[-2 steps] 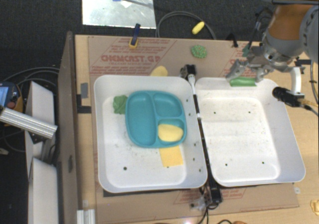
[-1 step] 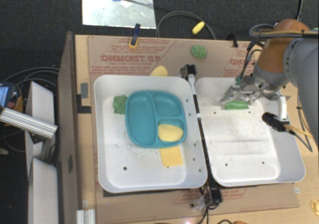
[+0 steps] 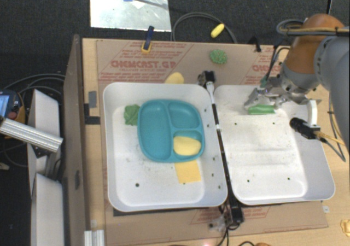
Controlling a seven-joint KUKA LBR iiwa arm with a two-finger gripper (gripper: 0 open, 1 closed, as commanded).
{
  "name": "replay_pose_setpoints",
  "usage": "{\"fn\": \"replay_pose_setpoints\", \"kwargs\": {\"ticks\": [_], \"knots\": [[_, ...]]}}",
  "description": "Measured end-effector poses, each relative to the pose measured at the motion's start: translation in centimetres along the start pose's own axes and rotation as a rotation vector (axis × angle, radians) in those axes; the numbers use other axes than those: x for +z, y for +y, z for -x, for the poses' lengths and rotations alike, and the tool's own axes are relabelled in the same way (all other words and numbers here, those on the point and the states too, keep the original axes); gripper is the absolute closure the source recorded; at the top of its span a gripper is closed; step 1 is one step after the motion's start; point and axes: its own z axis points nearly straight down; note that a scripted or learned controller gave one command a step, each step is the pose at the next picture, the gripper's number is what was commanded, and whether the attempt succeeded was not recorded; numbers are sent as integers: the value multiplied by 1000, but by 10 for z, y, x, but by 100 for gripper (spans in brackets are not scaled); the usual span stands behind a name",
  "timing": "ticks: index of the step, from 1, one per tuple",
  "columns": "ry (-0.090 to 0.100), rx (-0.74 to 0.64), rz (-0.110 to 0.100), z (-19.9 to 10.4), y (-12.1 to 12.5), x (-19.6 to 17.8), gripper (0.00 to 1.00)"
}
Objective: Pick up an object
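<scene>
My fingers (image 3: 261, 99) sit spread and released just above the green pod-shaped toy (image 3: 261, 109) lying at the right bin's (image 3: 273, 174) far edge. Nothing lifted yet; closing and raising remain.

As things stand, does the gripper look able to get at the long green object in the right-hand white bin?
Probably yes: the gripper is just above the long green object in the right-hand white bin, with nothing lying between or beside them.
</scene>
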Motion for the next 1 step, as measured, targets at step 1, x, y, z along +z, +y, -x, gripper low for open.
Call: {"fn": "replay_pose_setpoints", "kwargs": {"ticks": [1], "knots": [[3,-8,0,-85,-34,-80,100]]}}
